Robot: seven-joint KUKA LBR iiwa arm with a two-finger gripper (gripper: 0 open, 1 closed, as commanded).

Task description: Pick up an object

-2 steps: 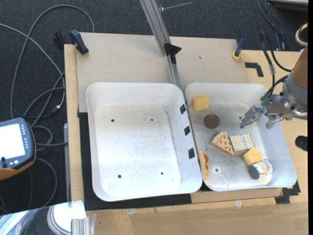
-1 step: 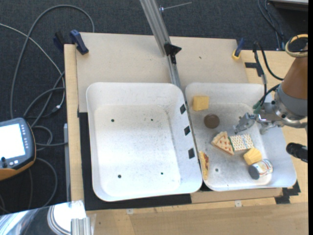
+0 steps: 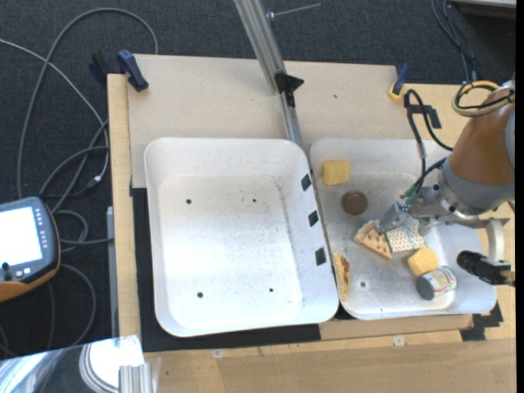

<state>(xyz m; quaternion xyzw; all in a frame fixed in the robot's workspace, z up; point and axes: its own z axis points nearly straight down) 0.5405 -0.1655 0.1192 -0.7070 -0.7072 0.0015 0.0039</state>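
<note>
Surface: light wooden table on dark carpet, cables at left, blue clamps at the rear corners.
Bins: two white bins side by side; left bin, right bin.
Contents, right bin: two yellow blocks; one brown round piece; one checkered wedge; one grey cylinder; one orange item against the left wall.
Gripper: gripper sits low over the wedge; finger state cannot be told, possibly touching it.
Clearance: objects crowd the right bin's near half; its rear right corner lies open.
</note>
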